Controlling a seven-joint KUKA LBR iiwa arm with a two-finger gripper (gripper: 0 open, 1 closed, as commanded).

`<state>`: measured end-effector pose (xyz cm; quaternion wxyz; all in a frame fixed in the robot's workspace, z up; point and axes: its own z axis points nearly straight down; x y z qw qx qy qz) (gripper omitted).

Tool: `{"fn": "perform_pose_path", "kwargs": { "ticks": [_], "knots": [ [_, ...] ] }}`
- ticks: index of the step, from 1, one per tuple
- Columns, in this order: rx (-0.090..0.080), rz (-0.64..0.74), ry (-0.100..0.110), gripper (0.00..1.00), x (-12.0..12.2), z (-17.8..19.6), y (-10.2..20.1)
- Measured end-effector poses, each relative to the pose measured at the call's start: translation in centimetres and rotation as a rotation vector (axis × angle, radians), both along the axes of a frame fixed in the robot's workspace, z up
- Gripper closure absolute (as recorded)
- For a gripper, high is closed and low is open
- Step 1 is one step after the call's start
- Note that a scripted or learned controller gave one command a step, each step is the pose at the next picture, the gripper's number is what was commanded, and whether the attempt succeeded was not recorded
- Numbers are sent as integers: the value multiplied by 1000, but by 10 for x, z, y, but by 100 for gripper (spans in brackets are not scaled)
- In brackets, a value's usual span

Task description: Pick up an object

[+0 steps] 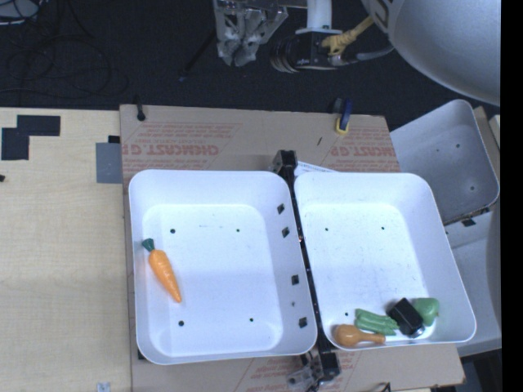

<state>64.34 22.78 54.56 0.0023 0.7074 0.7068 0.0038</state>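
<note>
1. Your pick candidates: an orange carrot (pixel 164 274) lies alone by the left wall of the left bin (pixel 204 188), green top toward the far side.
2. In the right bin (pixel 368 188) the near right corner holds a cluster: an orange pear-shaped piece (pixel 356 336), a green pod-like piece (pixel 376 322), a black block (pixel 406 316) and a green lump (pixel 426 308), all touching or just beside one another and close to the rim.
3. The black block lies partly over the green pieces, so it crowds them; the carrot has nothing crowding it apart from the wall beside it.
4. The gripper (pixel 242 33) hangs above the dark area beyond the bins, well apart from every object; you see nothing between its fingers, and whether they are spread or pressed together cannot be told.
5. Writing: red print on the cardboard sheet (pixel 245 141) under the bins, upside down, too blurred to read surely.
6. Open room: most of both bin floors is bare; black clips (pixel 285 163) line the shared middle edge.
</note>
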Motion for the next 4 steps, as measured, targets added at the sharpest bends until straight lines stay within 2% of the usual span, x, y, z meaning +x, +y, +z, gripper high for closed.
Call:
{"fn": "perform_pose_path", "kwargs": {
  "ticks": [1, 2, 3, 4],
  "knots": [
    [-5, 0, 15, 100, 0, -9, -8],
    [-9, -3, 29, 100, -18, -163, -9],
    [-2, -3, 9, 100, -49, -113, -28],
    [2, 6, 0, 100, -57, -1, 12]
  ]
}}
